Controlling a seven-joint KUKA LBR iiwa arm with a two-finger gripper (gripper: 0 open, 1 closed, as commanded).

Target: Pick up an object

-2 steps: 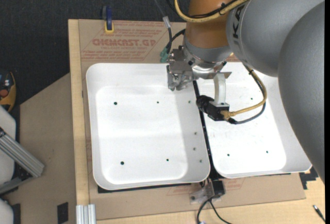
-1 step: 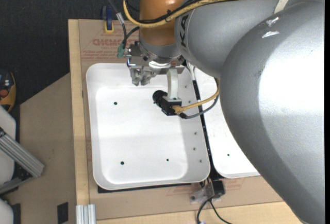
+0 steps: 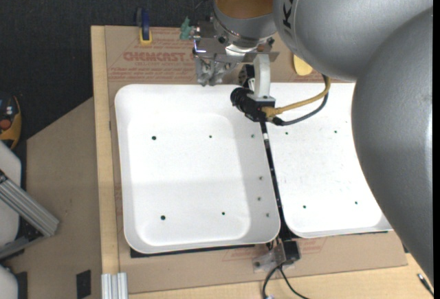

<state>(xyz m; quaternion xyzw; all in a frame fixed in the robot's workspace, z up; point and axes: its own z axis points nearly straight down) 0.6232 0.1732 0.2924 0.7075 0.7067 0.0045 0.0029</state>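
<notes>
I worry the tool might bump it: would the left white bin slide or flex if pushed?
The left white bin looks thin-walled and shallow, so it is probably light, with a rim that flexes. The four dark dots on its floor may be fasteners, so it might not slide.

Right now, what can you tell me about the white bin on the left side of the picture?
The left bin is a shallow white tray, plastic by its look, with rounded corners and a low raised rim. Four small dark dots mark its smooth floor. It lies flat on a brown board, edge to edge with the right bin along a dark seam. The grey arm hangs over its far right corner.
</notes>
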